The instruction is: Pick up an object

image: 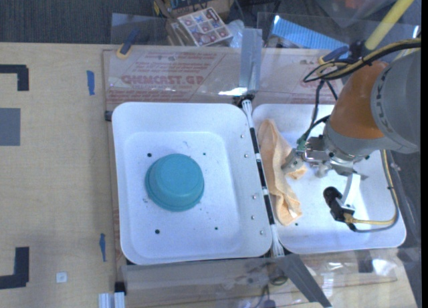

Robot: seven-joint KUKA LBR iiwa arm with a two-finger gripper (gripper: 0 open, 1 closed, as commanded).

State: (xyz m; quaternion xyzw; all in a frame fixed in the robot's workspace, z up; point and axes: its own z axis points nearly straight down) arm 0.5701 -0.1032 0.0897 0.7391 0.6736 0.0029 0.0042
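- Tabletop (53, 186): a pale wooden surface carrying two shallow white bins side by side, so that either can be reached from the right.
- Left bin (134, 119): holds a teal bowl (175, 181), resting upside down near the bin's middle, well apart from the walls. Its rounded base faces up, which offers a two-finger grasp little to close on.
- Right bin (388, 233): holds a crumpled tan cloth (275, 166), lying lengthwise along the bin's left wall, just beside the divider. Being soft and bunched, it presents folds that can be pinched; it is probably the object targeted.
- End effector (297, 164): lowered into the right bin at the cloth's right edge, touching or nearly touching a fold. Whether it is spread or pressed together cannot be told, since the wrist hides it; no grasp is evident.
- Arm (374, 109): grey with an orange band, reaching in from the right and bent down over the right bin, a posture consistent with the descent or closing step of a pick.
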